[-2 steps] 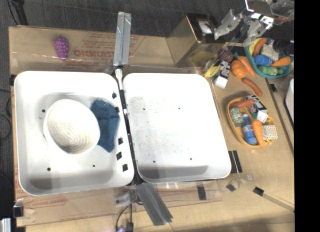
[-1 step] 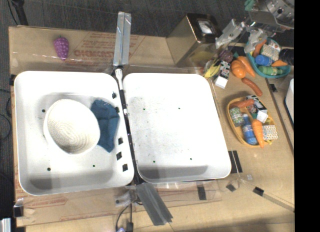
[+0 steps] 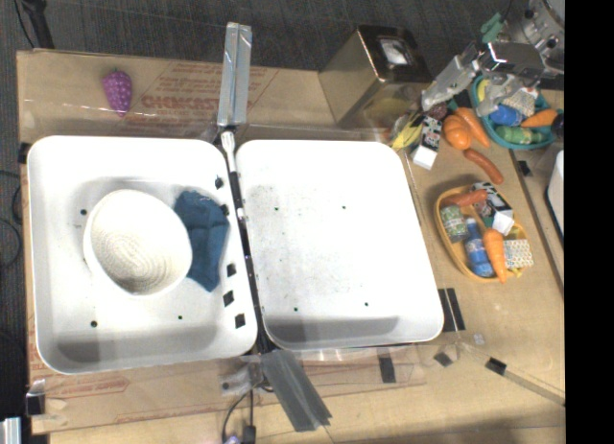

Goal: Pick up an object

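At the near edge of the bench, a grey bracket [image 3: 293,389] lies below the seam between the two bins. Beyond it, the left bin [image 3: 48,337] holds a white woven dome [image 3: 139,241], with a blue cloth [image 3: 203,236] touching the dome at its 3 o'clock side. The right bin [image 3: 422,279] sits just beside it, its floor marked with dark specks. At 3 o'clock from the right bin, a yellow dish [image 3: 443,226] of small toys rests on the bench. Farther back, a purple object [image 3: 117,90] lies at 12 o'clock from the left bin, and a brown box [image 3: 379,68] stands at 12 o'clock from the right bin. At 3 o'clock from the box, the gripper [image 3: 446,87] hangs over a teal bowl [image 3: 518,135] of toys, well apart from both bins; whether it is spread or pressed together cannot be told.
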`<action>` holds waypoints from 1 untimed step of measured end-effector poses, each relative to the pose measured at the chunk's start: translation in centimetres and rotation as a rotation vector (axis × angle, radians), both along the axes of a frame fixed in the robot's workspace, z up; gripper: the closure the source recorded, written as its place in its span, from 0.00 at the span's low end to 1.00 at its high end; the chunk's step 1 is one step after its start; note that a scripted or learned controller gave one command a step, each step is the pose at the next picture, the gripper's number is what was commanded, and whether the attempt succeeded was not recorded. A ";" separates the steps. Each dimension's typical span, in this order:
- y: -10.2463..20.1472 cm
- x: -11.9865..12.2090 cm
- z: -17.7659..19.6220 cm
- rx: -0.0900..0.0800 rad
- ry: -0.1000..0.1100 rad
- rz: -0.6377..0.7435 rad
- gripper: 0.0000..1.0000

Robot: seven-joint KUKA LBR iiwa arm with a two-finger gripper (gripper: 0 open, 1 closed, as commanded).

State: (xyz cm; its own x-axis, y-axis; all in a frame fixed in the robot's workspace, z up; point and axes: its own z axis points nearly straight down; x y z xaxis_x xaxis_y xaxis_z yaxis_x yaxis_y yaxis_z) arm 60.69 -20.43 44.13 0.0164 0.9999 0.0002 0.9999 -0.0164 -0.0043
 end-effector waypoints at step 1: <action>0.6 -2.1 -4.0 0.001 0.000 0.270 0.00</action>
State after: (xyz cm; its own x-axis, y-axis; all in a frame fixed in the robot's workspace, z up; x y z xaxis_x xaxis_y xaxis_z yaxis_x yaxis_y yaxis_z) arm 58.56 -19.82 40.15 -0.2512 0.9679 0.0010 0.9679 0.2512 -0.0043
